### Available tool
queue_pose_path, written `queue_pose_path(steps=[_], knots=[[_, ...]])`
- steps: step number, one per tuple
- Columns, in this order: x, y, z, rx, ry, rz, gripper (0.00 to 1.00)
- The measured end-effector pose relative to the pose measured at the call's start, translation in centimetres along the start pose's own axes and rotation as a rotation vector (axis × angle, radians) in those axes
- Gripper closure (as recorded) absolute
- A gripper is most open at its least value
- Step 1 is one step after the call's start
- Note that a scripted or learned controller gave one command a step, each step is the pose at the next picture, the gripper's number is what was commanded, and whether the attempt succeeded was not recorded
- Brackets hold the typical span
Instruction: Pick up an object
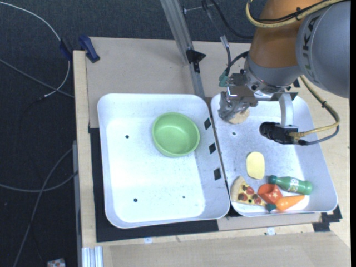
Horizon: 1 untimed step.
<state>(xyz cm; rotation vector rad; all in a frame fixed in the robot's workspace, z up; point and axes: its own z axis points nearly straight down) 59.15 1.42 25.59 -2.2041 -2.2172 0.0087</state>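
**Ana:** Since the task names no particular thing, which one is the arm going for?

**Ben:** By my reading, the pale tan piece (239, 115) at the far end of the right bin (311, 115). The hand (231, 111) sits right over it, near the bin's far left corner, and the tan piece peeks out just beneath it.

**Ana:** Does it have hold of it?

**Ben:** I cannot tell. The wrist and its orange band hide how the hand is set, so whether it is spread or closed, and whether anything is caught in it, stays unclear. The tan piece may simply be lying on the bin floor.

**Ana:** Why there, and not the heap at the near end?

**Ben:** That is a guess, but the tan piece lies alone. The pizza slice (246, 192), red piece (269, 192), carrot (289, 202) and green bottle (290, 183) are packed touching one another in the near corner, which would leave little room to slip in beside any one of them. The yellow piece (255, 164) is apart too, mid-bin.

**Ana:** Anything in the way?

**Ben:** The bin's dividing wall is just beside the hand, so a sideways slip could hit it. A black fitting (276, 132) with a cable hangs off the arm over the bin. The green bowl (176, 133) sits in the left bin (128, 166), well apart, and a metal post rises from the surface (139, 60) behind.
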Motion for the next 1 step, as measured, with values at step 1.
queue_pose_path(steps=[1], knots=[[5.58,-2.07,1.04,0.003,-0.002,0.0,1.0]])
